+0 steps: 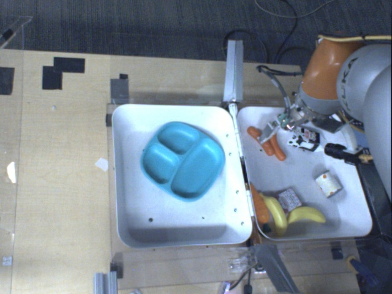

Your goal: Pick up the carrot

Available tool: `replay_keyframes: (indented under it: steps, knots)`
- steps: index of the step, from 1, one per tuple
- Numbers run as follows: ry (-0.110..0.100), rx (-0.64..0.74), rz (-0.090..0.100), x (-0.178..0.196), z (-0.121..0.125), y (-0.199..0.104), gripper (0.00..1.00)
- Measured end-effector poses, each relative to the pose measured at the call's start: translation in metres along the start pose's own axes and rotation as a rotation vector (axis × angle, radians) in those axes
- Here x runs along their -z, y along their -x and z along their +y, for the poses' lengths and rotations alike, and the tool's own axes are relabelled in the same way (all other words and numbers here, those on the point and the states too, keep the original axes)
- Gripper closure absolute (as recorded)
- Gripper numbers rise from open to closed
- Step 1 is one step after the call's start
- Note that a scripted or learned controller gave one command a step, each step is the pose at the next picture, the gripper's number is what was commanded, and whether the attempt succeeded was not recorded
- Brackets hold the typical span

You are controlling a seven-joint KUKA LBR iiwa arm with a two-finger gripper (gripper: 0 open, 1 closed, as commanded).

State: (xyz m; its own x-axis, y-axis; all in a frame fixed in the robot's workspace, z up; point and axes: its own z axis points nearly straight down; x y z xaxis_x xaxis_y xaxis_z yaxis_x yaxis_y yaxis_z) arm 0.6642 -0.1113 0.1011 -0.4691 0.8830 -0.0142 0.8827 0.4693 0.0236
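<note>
An orange carrot (277,149) lies slantwise in the upper left part of the right bin (349,222), on the bin floor. My gripper (269,131) is down over the carrot's middle and hides that part, so the carrot's two ends stick out on either side of it. The grey arm with its orange band (321,72) reaches in from the upper right.
A blue divided plate (182,159) sits in the left bin (131,222). The right bin also holds two bananas (306,214), a second orange piece (261,207) by the left wall, a grey wrapped item (289,198) and a small white cylinder (327,184).
</note>
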Motion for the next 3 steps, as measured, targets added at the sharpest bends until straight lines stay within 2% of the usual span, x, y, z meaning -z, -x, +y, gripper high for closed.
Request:
replay_keyframes:
  steps: [1,2,3]
  knots:
    - [0.010,0.031,-0.009,0.000,-0.014,-0.004,0.00]
    - [-0.028,0.054,0.033,-0.011,-0.010,0.032,0.00]
    - [-0.020,0.059,0.016,-0.003,-0.008,0.035,1.00]
